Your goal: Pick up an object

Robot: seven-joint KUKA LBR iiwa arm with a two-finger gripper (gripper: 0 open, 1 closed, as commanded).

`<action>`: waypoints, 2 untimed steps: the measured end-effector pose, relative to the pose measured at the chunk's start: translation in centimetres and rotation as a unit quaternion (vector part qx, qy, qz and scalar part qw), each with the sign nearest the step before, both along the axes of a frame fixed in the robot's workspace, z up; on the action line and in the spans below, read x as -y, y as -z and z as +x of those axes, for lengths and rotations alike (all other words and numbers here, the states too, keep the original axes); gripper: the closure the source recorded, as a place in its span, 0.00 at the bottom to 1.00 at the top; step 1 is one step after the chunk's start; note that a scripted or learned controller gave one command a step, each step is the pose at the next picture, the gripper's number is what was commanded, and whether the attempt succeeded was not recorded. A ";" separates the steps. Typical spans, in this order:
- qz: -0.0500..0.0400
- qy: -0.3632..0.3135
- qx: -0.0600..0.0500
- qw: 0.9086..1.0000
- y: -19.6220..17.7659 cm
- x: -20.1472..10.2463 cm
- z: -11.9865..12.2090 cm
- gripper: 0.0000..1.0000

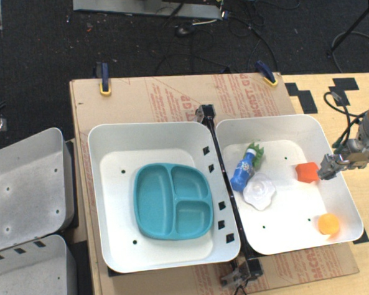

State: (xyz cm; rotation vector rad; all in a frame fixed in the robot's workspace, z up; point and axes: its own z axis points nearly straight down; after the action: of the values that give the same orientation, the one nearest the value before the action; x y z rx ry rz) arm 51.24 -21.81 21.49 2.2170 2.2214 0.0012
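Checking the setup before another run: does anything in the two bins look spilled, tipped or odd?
Nothing looks spilled or broken. The blue bottle lies on its side in the right bin, touching a clear lid-like piece. The teal tray sits flat in the left bin.
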 end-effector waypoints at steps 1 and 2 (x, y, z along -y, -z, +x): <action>0.000 0.000 -0.001 1.000 -1.5 0.0 0.1 1.00; 0.001 -0.002 -0.001 1.000 -2.4 -4.9 0.9 1.00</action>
State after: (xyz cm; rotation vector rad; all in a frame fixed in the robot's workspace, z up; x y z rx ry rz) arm 52.12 -16.88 23.86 2.2154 2.2275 0.0002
